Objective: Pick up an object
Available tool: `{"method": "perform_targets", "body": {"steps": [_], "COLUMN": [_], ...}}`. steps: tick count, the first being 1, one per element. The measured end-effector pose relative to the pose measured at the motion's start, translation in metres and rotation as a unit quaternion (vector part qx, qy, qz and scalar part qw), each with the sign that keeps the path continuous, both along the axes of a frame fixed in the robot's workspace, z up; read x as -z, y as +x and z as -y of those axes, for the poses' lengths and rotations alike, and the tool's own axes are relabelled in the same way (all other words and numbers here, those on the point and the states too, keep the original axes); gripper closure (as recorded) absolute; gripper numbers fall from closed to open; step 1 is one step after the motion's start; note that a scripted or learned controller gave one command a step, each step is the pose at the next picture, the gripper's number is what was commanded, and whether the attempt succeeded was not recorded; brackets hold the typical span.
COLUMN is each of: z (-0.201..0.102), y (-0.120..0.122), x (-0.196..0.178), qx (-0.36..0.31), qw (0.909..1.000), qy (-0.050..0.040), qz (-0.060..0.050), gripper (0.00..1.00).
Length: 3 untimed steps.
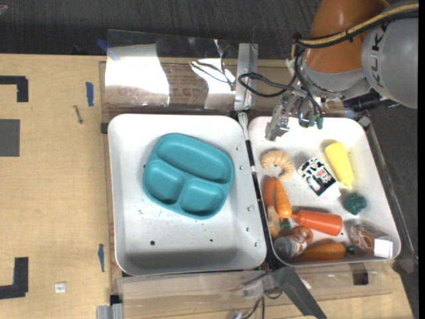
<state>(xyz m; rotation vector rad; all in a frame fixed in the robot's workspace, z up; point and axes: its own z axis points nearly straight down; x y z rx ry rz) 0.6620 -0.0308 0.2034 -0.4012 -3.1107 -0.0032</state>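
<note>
- The objects I could pick are all in the right bin (377,153), crowded toward its near and left sides.
- A croissant (277,161) lies near the bin's left wall, closest to the gripper of all the items.
- Just right of it I see a small black-and-white carton (317,175), tilted, and beside that a yellow corn cob (339,163) lying lengthwise.
- A dark green broccoli-like piece (354,203) sits just below the corn.
- Two carrots (276,201) lie along the left wall; an orange bottle (319,221) lies on its side next to them.
- At the near edge I make out a brown sausage-like item (325,250), a small dark bottle (289,246) and a packet with a white end (372,242), all pressed together.
- The gripper (282,122) hangs over the far left corner of the right bin, above the croissant and apart from it; nothing is between its fingers, and I cannot tell how wide they stand.
- The left bin (126,231) holds a teal divided plate (188,173), three compartments, lying flat near its middle.
</note>
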Motion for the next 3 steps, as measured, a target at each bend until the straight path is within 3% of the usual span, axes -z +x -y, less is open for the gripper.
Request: {"method": "perform_targets", "body": {"steps": [1, 2, 3], "z": [-0.014, 0.004, -0.011], "y": [-0.012, -0.060, -0.008], "x": [-0.073, -0.068, 0.023], "qx": [0.081, -0.068, 0.020], "qw": [0.9967, 0.9977, 0.9998], "qy": [-0.0013, -0.0008, -0.0009], "qz": [0.007, 0.001, 0.000], "gripper": [1.00, 1.00, 1.00]}}
